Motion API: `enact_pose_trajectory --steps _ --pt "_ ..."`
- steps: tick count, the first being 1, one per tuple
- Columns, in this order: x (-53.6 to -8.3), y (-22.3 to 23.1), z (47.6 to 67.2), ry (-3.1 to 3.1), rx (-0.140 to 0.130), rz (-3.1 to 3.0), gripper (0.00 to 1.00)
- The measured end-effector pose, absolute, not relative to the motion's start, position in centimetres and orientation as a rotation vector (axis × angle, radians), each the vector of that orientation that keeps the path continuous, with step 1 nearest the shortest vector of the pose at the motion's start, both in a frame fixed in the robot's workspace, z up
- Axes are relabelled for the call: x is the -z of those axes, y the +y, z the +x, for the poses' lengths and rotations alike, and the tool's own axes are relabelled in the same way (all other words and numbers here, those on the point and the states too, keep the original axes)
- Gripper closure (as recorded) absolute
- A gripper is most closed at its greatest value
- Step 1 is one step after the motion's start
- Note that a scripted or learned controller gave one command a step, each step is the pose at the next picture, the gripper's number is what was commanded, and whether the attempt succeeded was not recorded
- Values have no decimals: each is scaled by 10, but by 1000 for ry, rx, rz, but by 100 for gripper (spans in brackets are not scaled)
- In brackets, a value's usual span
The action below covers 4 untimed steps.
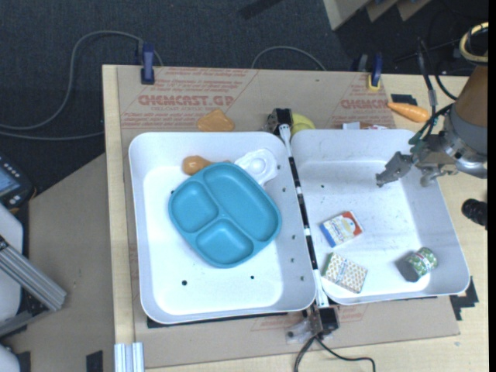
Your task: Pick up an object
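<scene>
Right bin (434, 208), centre right of frame:
- Carton (341, 228), small, red and white, lying flat near mid-bin. Judged light, stiff-walled, slightly crushable. Best taken across the short sides, from straight above.
- Packet (346, 273), patterned, flat, at lower left corner of that bin, close to the rim. Judged thin and light; low profile, hard to get fingers under; rim nearby crowds a grasp.
- Can (418, 263), small, green and grey, on its side at lower right. Judged rigid, smooth, apt to roll; best pinched across the round body, square to its axis.

Left bin (147, 208), centre left:
- Tray (223, 214), blue, three compartments, tilted. Judged stiff plastic, light but far too broad; only a rim pinch feasible.
- Orange piece (195, 163), just above the tray, upper left of it.
- White piece (256, 163), touching the tray's upper right edge.

Hand (409, 170), upper right of the right bin, well apart from all three items there: fingers spread, grasping nothing.

Bench (116, 208), beyond the bins: orange lump (215, 121) upper centre, carrot-like piece (409, 112) upper right.

Likeliest pick: carton, nearest and free on every side.
</scene>
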State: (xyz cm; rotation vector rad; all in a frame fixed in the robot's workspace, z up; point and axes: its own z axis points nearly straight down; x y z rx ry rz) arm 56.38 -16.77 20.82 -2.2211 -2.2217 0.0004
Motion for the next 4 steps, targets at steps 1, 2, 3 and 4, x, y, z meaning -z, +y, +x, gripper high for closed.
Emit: enact_pose_trajectory --steps 1,2,3,4 --pt "-123 -212 633 -2222 -4 -2221 0" --pt "-84 -215 668 -2208 8 -2198 0" --pt "-84 -91 575 -2223 0 -2202 0" --pt "-95 -100 578 -2221 1 -2222 100"
